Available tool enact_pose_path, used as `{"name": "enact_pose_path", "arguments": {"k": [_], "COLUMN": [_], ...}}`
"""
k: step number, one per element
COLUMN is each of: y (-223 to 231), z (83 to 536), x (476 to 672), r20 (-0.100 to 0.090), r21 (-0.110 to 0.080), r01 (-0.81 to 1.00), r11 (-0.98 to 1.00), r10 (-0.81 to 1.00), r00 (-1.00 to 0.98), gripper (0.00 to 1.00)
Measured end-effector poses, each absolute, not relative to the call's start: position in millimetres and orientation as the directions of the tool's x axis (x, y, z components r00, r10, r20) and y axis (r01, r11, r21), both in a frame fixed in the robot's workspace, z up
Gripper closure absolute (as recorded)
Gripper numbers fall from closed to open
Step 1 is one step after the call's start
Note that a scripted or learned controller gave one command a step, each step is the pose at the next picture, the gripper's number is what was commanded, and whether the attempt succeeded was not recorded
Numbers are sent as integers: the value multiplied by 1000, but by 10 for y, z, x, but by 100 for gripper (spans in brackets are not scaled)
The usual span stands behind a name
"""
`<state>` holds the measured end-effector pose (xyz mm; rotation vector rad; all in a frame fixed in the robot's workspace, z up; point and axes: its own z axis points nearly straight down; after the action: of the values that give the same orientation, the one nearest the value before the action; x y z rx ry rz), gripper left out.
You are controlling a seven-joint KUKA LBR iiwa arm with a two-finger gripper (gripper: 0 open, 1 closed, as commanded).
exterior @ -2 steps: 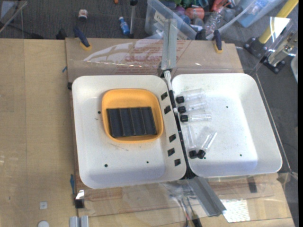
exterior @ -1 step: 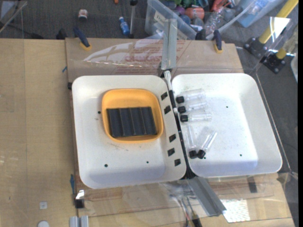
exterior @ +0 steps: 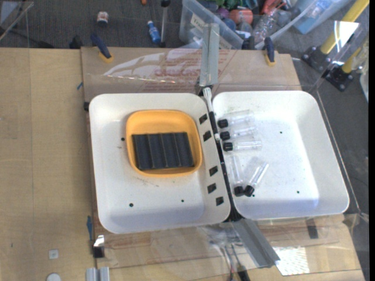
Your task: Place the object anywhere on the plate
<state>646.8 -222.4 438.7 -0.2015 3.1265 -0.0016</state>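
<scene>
On the orange plate in the left bin a dark ridged block rests; task looks done. Pincer state: cannot tell.

Arm body, field note: colours, cables and markings cannot be told from the camera view over the white bins and tabletop.

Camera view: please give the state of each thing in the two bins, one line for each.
Square orange plate: flat in the left white bin, carrying a black ribbed block.
Clear plastic tubes with black caps: lying on their sides, caps on, in the right white bin.
</scene>
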Motion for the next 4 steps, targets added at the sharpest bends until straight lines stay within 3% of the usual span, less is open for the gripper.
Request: {"name": "enact_pose_path", "arguments": {"k": [1, 2, 3, 4], "y": [-2214, -2219, -2217, -2216], "z": [4388, 4386, 4383, 4377], "x": [6682, 6680, 6681, 6679], "r20": [-12, -9, -6, -2], "r21": [-7, -10, -11, -11], "r01": [-452, -784, -921, -1000], "r11": [892, 620, 389, -24], "r10": [-452, -784, -921, -1000], "r00": [-892, -620, -389, 24], "gripper": [100, 100, 100, 100]}}
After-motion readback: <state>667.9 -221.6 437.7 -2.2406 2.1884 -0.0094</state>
